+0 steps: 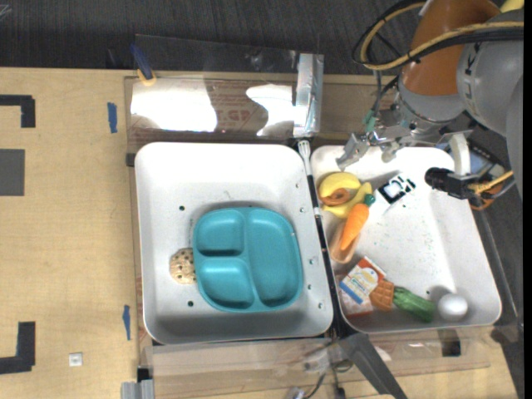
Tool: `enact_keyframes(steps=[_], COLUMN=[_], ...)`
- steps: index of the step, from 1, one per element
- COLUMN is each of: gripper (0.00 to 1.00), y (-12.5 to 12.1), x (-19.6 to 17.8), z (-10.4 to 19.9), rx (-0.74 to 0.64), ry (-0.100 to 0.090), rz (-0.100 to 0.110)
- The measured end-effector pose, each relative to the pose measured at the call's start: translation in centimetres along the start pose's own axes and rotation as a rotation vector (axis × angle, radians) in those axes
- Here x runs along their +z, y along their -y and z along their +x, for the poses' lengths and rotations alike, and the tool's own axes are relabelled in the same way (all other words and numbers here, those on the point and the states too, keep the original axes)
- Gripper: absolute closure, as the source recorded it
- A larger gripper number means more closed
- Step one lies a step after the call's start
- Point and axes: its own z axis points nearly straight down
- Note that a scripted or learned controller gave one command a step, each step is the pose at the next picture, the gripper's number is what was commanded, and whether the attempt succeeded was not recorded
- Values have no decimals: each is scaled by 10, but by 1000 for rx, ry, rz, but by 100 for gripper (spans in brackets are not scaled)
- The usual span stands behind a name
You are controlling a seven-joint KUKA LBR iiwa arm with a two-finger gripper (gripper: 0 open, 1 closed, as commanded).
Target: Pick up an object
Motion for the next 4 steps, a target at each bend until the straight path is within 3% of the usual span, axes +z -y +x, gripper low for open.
enact_keyframes(steps=[1, 2, 3, 4], gripper=[0, 0, 100, 0], y=[43, 35, 32, 33], x=[65, 74, 62, 64], z=[-19, -22, -25, -25], rx=[-194, -198, -197, -197], ry=[9, 13, 25, 24], rz=[-22, -45, -60, -57])
